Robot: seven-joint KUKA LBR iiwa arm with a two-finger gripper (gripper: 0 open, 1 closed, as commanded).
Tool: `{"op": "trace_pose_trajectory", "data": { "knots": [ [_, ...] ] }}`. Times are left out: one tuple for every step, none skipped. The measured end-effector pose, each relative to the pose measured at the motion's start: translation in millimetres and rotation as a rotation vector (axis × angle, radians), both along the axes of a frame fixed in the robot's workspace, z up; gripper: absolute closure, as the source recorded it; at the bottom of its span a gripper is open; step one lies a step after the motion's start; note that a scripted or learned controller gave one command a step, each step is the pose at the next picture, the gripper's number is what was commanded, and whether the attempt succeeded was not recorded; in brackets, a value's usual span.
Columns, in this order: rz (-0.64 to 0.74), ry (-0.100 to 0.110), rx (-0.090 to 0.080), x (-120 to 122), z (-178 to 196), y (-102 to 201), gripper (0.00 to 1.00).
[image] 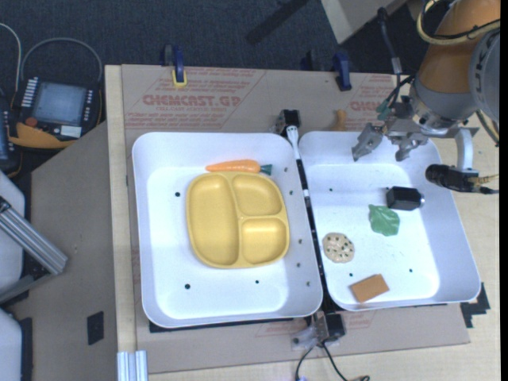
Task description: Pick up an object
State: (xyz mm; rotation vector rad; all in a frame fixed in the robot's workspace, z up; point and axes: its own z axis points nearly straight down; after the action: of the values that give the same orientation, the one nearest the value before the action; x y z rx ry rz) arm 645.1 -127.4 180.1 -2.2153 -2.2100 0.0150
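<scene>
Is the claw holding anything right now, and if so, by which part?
Nothing is held. The claw hangs open over the far edge of the right bin, with no object between its fingers.

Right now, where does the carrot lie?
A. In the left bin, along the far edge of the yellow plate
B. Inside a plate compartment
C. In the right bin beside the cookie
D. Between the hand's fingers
A: the carrot lies in the left bin, against the yellow plate's far rim.

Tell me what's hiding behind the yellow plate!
A toy carrot lies just behind the yellow plate, along its far rim, in the left bin. The plate covers the bin floor beneath it, so anything under there can't be seen.
</scene>
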Motion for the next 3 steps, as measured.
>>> {"op": "trace_pose_trajectory", "data": {
  "knots": [
    [0.003, -0.015, -0.002, 3.4, 8.9, 0.2, 0.00],
    [0.003, -0.009, -0.001, -0.3, -34.5, 2.8, 0.00],
    [0.002, -0.008, 0.000, -11.4, -86.3, 6.1, 0.00]
  ]
}}
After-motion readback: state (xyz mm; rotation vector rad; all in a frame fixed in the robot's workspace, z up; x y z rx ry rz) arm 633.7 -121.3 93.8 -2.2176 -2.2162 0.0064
